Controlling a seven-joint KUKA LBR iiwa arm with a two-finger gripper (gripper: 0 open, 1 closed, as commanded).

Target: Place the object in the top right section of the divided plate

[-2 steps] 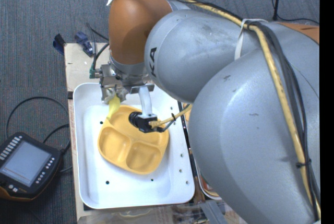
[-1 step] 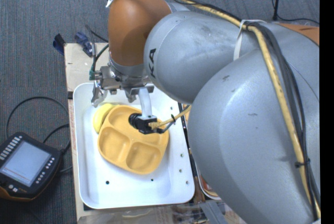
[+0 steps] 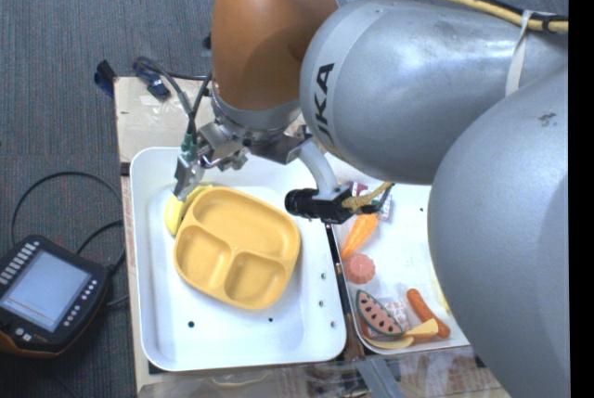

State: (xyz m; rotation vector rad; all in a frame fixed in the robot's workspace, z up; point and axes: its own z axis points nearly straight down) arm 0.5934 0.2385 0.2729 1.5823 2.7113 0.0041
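Note:
A yellow divided plate (image 3: 237,248) lies tilted in the left white bin (image 3: 153,313), its large section toward the upper left and two smaller sections toward the lower right. A small yellow object (image 3: 173,214), rounded like a lemon or banana piece, rests on the bin floor against the plate's left rim, partly hidden by it. My gripper (image 3: 184,185) hangs just above this yellow object at the plate's upper-left corner, pointing down at it. I see nothing lifted.
The right bin (image 3: 408,229) holds toy food: an orange carrot (image 3: 360,234), a pink round piece (image 3: 360,268), a watermelon slice (image 3: 378,313), a sausage (image 3: 422,305) and a cheese wedge (image 3: 422,328). The arm's bulk covers the upper right. A teach pendant (image 3: 42,294) lies on the floor, left.

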